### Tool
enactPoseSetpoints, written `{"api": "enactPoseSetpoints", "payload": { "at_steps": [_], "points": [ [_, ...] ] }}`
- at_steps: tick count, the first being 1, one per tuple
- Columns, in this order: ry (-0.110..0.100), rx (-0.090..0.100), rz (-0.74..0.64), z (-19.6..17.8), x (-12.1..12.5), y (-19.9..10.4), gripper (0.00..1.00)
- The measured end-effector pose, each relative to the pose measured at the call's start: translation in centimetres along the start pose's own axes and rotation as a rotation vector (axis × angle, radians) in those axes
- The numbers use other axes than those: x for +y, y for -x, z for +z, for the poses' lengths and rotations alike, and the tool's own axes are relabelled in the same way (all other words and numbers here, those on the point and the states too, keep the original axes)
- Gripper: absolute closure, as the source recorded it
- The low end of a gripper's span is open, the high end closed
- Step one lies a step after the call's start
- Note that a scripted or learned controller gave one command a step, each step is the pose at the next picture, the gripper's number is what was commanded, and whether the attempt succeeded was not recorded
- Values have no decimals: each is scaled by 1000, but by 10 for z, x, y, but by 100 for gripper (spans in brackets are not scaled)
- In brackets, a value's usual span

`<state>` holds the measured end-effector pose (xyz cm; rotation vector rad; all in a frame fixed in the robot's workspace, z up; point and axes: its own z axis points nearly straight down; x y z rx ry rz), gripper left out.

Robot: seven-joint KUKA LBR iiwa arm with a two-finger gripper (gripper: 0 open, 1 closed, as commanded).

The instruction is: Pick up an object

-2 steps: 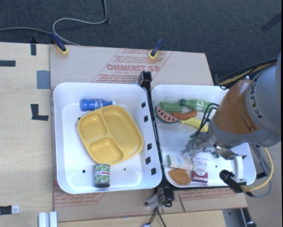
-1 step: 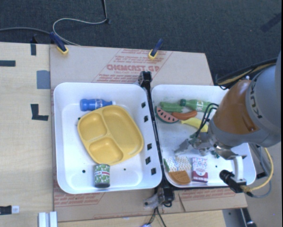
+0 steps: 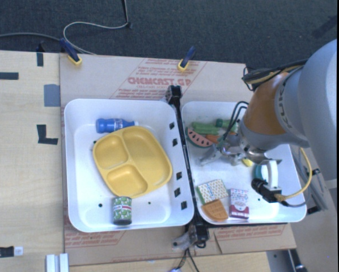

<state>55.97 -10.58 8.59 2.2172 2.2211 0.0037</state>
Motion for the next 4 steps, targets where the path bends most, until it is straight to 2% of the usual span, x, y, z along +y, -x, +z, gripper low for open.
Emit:
{"api": "enactPoseSetpoints", "payload": {
  "at_steps": [1, 2, 3, 4],
  "points": [
    [-1, -1, 0, -9, 0, 1, 100],
    [0, -1, 0, -9, 0, 1, 0],
    [-2, 0, 0, 1, 59, -11, 0],
    [-2, -2, -1, -9, 59, -10, 100]
  ]
}}
